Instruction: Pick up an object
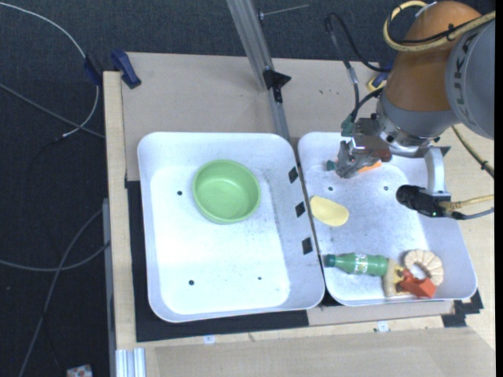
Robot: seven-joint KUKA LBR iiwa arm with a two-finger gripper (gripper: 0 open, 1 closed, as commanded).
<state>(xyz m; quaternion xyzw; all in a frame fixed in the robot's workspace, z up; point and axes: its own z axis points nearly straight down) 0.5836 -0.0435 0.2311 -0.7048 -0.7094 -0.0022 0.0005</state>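
The tabletop (196, 93) carries two white bins side by side. The left bin (165, 281) has a green bowl (227, 191) lying toward its 11 o'clock corner, upright and apart from the walls. In the right bin (440, 242), a yellow piece (328, 210) lies near the 9 o'clock wall. A green bottle (357, 264) lies on its side toward 7 o'clock, cap pointing left. Just beside it, at 5 o'clock, sits a tan ring-shaped toy (423, 265) touching a red piece (416, 287). The arm (428, 61) reaches in at 1 o'clock, and its gripper (355, 163) hangs over the bin's 11 o'clock part. An orange bit (372, 163) shows at the gripper; whether it is held, or how wide the gripper stands, I cannot tell.
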